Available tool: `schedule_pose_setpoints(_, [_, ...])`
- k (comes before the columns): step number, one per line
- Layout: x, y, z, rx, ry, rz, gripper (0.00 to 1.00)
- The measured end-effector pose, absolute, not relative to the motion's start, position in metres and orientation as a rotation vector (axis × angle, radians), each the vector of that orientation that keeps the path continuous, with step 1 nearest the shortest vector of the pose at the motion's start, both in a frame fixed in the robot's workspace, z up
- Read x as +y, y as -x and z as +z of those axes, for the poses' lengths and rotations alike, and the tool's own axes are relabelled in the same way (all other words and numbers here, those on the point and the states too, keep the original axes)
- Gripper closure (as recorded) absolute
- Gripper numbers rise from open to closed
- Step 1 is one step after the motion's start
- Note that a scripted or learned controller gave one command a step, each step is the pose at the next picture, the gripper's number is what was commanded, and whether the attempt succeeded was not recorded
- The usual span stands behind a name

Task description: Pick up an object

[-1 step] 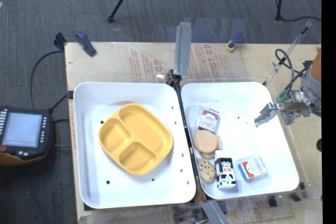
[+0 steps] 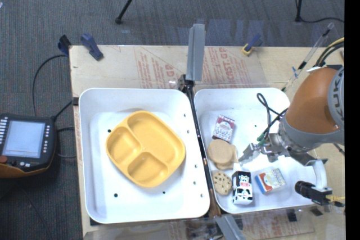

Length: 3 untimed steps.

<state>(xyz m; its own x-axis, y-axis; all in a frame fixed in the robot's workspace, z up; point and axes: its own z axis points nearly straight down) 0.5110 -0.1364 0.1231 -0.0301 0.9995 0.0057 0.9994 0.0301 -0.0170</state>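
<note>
Two cookies (image 2: 221, 153) beside hand (image 2: 248, 153)

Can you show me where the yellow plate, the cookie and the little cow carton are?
yellow plate (image 2: 145, 148): camera view, middle divider.
cookie (image 2: 222, 182): camera view, its chip-dotted top.
cow carton (image 2: 242, 187): camera view, its front face.

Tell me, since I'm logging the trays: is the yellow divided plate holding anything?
Empty. The yellow plate in the left bin shows three bare compartments.
</note>
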Motion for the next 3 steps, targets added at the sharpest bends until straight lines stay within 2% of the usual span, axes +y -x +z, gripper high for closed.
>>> schedule_pose_setpoints(1, [-0.108, -0.476, 0.089, -2.289, 2.153, -0.001, 0.00])
schedule_pose_setpoints(2, [-0.107, -0.478, 0.099, -2.286, 2.156, -0.007, 1.00])
schedule_pose_setpoints(3, [-0.038, -0.505, 0.187, -2.013, 2.408, 0.002, 1.00])
